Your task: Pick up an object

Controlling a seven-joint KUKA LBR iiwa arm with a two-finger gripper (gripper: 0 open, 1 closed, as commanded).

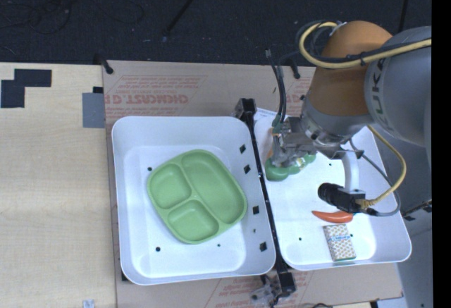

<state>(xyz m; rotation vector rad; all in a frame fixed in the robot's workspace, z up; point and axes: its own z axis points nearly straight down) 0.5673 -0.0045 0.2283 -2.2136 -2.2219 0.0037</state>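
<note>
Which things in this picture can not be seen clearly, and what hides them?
- Green object, right bin: the gripper covers most of it; its shape is unclear.
- Orange object: a black part overlaps it.
- Small box: print too small to read.

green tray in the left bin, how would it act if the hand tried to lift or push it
The green tray looks like rigid moulded plastic, so probably stiff and light. It lies flat and wide, so it would likely slide rather than tip. Its low rounded rim may give two fingers little to pinch.
</note>
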